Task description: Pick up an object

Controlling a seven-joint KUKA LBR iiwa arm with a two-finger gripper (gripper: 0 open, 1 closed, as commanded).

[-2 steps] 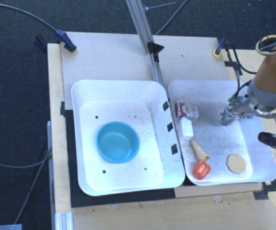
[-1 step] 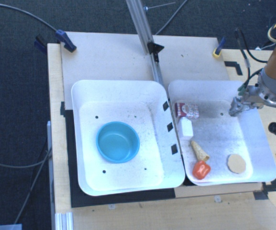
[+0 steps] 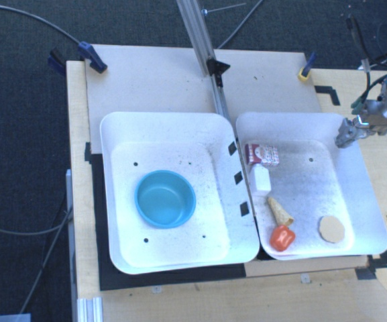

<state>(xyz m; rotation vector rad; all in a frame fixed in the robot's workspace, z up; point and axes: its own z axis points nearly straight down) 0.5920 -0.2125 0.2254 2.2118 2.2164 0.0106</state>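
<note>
The right bin (image 3: pixel 354 180) holds a white bottle with a dark red label (image 3: pixel 259 166) by its left wall, a tan cone (image 3: pixel 280 210), a red pepper-like piece (image 3: pixel 282 237) and a round tan disc (image 3: pixel 331 229). A blue bowl (image 3: pixel 166 198) sits in the left bin (image 3: pixel 119 146). My gripper (image 3: pixel 347 135) hangs at the right bin's far right rim, well away from all the objects, with nothing visibly in it.
A metal pole (image 3: pixel 198 29) slants down from the top to the gap between the bins. Blue clamps (image 3: pixel 92 58) and a yellow clamp (image 3: pixel 305 72) hold the board's far corners. Cables cross the dark floor on the left.
</note>
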